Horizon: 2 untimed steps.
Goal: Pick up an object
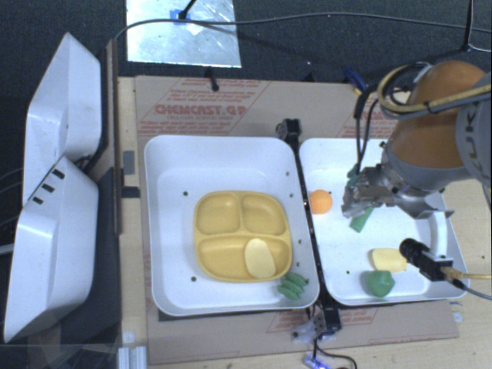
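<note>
Green block (359, 222) sits just under the fingers (358, 206), placed for a grasp; their closure is unclear.

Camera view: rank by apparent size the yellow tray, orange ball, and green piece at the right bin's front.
1. Yellow tray, largest by far.
2. Green piece.
3. Orange ball, slightly smaller than the green piece; these two are close, and the slanted view makes that gap unsure.

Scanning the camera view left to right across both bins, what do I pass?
Yellow divided tray → pale yellow piece → green ridged piece → orange ball → pincer → green lump → yellow block.
</note>
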Available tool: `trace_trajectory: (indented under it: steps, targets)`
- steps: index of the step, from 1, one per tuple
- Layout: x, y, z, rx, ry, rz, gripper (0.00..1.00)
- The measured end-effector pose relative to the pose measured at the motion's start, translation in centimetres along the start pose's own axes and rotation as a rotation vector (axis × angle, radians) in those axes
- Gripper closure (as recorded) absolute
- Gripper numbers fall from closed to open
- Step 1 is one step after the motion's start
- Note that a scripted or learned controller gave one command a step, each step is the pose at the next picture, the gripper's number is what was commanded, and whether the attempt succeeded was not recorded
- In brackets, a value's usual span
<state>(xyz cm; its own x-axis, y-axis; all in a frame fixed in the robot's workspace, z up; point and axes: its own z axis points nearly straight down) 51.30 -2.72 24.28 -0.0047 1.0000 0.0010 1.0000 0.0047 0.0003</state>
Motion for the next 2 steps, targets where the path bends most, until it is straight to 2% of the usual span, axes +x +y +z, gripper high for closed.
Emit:
trace_trajectory:
  steps: [2]
  targets:
    - [9.5, -0.4, 0.4, 0.0, 0.0, 0.0, 1.0]
